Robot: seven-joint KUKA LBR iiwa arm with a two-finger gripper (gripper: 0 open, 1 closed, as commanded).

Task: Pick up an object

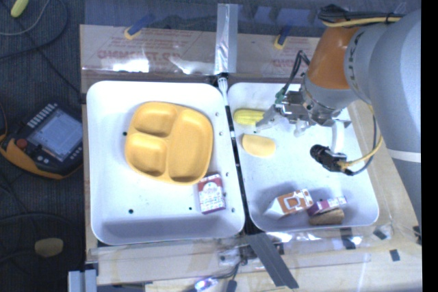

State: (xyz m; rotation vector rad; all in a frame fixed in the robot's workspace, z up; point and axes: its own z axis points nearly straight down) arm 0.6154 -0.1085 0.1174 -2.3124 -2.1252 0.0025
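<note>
Gripper (pixel 274 112) low in right bin (pixel 363 205), fingers spread open, nothing between them, tips just beside yellow banana (pixel 248 117) at bin's upper left. Pale yellow lemon (pixel 259 145) just below. Small boxes (pixel 311 205) near bin's front. Left bin (pixel 102 215): yellow divided tray (pixel 169 141), red box (pixel 211 193).

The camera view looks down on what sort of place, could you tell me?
Probably a robot lab's bin-picking bench: two white bins holding toy items, a grey arm reaching in, and a handheld control pendant on the carpet.
</note>
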